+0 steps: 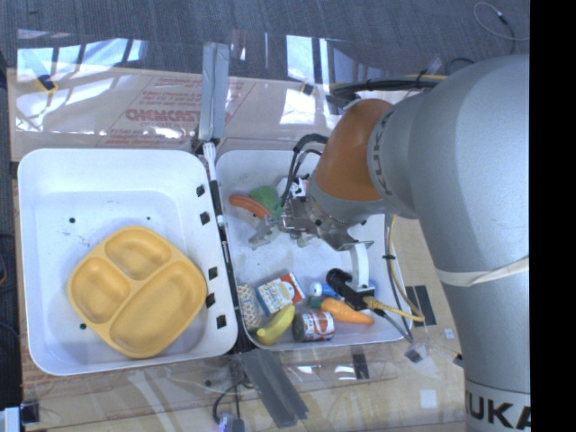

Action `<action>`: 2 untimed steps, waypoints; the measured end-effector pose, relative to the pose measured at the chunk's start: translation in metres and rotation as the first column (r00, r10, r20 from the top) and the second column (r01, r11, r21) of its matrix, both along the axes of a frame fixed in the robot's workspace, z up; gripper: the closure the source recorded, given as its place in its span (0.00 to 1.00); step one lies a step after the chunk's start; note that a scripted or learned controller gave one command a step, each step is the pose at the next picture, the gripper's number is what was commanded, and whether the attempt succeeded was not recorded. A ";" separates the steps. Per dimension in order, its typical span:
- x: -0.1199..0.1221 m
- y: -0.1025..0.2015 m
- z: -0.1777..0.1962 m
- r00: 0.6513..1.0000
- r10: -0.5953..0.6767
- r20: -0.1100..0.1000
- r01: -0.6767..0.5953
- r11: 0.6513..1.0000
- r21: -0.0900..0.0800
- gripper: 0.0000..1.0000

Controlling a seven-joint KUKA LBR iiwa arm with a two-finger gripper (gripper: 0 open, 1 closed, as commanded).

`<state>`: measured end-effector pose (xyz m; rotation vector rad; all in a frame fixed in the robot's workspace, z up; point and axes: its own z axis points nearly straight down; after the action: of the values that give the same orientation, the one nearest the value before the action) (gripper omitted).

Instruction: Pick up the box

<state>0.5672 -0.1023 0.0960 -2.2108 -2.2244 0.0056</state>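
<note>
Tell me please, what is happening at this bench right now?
A grey robot arm reaches into the right bin, its end effector low near the bin's upper left. The box lies untouched near the front, beside a banana, can and carrot. The left bin holds a yellow divided plate.

I'm working in what looks like a robotics lab: a large grey arm (468,205) over a bench (135,106) with two white bins (36,241), toy food (346,311) as test items, loose cables (495,16) on dark carpet, and probably clear plastic sheeting taped around the bench.
</note>
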 end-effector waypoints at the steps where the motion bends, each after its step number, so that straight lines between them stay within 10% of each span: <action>1: -0.012 -0.002 0.064 0.999 0.048 0.004 -0.048 0.999 0.000 0.00; 2: -0.051 0.007 -0.005 1.000 -0.025 0.001 0.025 1.000 0.000 0.00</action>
<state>0.5166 -0.0948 0.0906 -2.2383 -2.1971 0.0046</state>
